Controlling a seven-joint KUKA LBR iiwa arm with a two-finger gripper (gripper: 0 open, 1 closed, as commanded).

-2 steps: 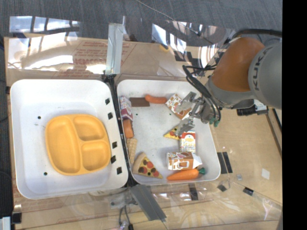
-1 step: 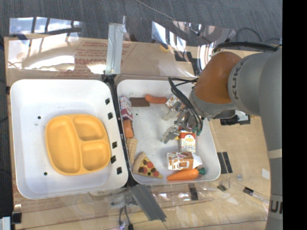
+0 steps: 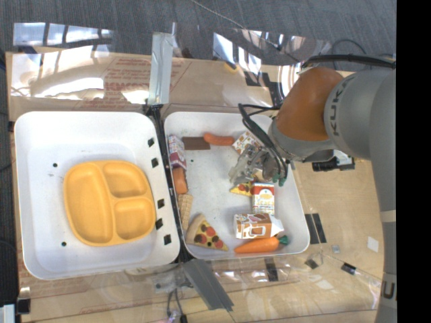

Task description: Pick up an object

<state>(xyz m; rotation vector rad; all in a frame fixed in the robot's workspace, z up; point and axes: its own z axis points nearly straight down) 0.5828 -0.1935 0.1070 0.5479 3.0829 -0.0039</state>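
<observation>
The gripper point(image 3: 248, 168) hangs low in the right bin point(image 3: 222, 123), near its right wall beside a juice carton point(image 3: 263, 198); its grip cannot be told. Bare floor lies centre-left.

We see a bench point(image 3: 81, 79) covered in brown cardboard, with clear plastic sheeting glinting along its far edge and near edge. Two shallow white bins sit on it side by side, touching along a dark seam. The left bin point(image 3: 34, 140) lies nearer the left edge; the right bin point(image 3: 215, 123) sits beside it toward the middle. A grey strip of tape point(image 3: 159, 66) runs up from the seam across the cardboard. To the right of the bins we see pale wood surface point(image 3: 343, 227) with small dark markers on it.
</observation>
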